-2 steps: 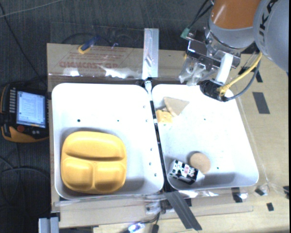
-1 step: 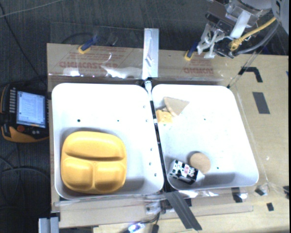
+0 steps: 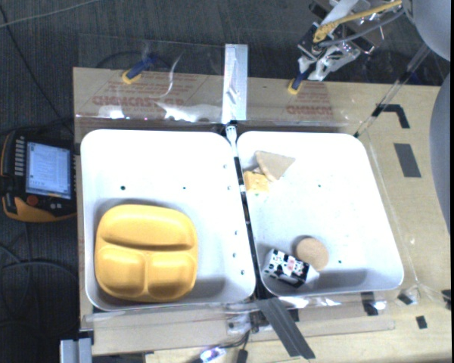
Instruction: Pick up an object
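Judging from how things lie, you have the whole pick left to do. Your end effector point(image 3: 323, 60) hangs past the far edge of the table, outside both bins, with nothing between its fingers; whether they are spread or closed you cannot tell. The yellow block point(image 3: 145, 252) lies in the left bin point(image 3: 159, 153). The right bin point(image 3: 348, 203) holds a tan wedge point(image 3: 273, 163) at its far left corner, and near the front a cork disc point(image 3: 312, 252) beside a small printed box point(image 3: 287, 268).
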`<state>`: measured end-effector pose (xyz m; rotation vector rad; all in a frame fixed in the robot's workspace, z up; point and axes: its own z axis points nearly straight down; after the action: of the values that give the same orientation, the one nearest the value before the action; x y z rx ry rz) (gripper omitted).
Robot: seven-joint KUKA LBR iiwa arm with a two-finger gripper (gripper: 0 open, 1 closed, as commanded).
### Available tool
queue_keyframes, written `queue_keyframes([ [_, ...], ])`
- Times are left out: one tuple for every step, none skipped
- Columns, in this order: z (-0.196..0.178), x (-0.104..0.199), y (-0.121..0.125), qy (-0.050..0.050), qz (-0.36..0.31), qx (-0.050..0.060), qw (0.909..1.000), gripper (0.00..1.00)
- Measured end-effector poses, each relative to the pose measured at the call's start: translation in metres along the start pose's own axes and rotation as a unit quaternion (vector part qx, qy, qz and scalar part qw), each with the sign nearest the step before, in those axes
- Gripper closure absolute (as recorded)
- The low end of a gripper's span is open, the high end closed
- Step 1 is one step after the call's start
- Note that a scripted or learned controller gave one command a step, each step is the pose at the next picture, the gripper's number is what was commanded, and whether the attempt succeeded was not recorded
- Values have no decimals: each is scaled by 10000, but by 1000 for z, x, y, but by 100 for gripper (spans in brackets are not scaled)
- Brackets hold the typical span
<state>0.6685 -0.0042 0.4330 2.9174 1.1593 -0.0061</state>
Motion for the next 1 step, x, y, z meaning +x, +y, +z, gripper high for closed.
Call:
queue_keyframes([
  [0, -70, 60, -3, 665, 6, 9978, 100],
])
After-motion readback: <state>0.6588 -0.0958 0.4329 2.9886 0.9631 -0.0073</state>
